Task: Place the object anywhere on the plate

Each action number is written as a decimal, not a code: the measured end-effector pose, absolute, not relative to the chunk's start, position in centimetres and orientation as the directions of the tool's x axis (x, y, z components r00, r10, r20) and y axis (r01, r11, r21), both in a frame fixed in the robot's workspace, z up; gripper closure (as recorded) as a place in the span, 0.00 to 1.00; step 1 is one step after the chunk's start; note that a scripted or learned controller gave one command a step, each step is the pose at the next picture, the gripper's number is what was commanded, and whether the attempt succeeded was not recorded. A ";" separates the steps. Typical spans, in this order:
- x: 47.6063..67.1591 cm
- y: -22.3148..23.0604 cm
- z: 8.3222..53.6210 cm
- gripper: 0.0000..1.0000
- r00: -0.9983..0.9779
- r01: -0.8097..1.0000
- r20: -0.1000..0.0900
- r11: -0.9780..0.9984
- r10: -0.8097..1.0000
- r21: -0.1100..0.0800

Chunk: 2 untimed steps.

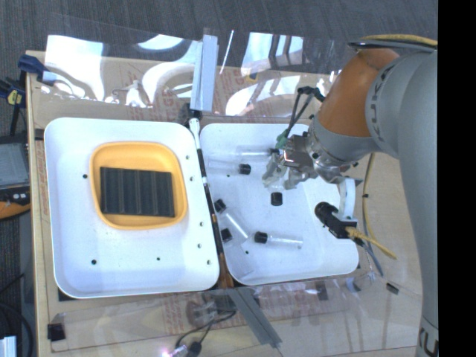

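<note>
Hovering over the right bin (335, 262), the hand (281, 171) sits above a small black-capped tube (277, 198); its grip state is unclear. The yellow plate (137, 158) lies at nine o'clock.

— What carries everything?
— A light wooden bench (134, 311), with two shallow white plastic bins directly on it, touching side by side.
— Which is where?
— The left white bin (67, 244) sits beside the right white bin (297, 262); a grey metal bar (256, 318) lies at the near edge.
</note>
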State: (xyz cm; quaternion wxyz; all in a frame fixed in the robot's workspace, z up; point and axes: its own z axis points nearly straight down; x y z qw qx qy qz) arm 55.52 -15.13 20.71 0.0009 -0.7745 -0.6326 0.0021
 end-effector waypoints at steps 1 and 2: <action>59.8 -13.8 14.4 1.00 0.100 0.995 0.001 -0.100 0.995 -0.006; 52.2 -8.3 19.1 1.00 0.117 0.993 0.000 -0.117 0.993 -0.006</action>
